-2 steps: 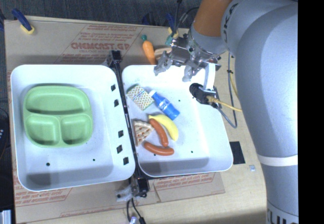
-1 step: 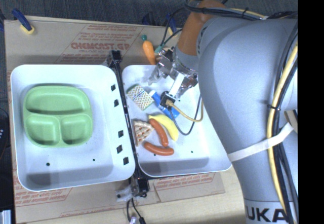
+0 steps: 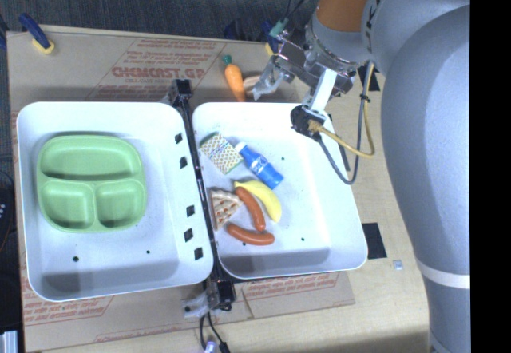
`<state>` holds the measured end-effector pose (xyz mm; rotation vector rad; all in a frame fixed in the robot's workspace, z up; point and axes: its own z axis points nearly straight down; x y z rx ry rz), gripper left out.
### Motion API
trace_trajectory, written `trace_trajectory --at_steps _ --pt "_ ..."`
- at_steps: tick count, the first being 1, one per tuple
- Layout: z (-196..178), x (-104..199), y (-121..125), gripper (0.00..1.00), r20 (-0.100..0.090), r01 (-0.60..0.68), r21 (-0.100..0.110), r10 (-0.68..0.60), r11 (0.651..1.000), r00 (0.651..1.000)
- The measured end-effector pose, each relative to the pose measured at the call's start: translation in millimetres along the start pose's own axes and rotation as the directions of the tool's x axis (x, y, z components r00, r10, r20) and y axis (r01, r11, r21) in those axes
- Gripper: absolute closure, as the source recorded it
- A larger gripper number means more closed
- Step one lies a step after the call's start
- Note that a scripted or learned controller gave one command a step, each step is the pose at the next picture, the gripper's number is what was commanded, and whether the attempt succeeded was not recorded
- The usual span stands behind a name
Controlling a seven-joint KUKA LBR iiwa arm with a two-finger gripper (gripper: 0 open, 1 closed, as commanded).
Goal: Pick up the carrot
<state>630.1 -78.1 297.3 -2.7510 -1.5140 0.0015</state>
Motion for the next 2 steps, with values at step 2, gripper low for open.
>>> trace_trajectory --at_steps 2 --pt "-46.4 -73.5 69.6 0.0 0.001 -0.473 0.001 0.473 0.881 0.881"
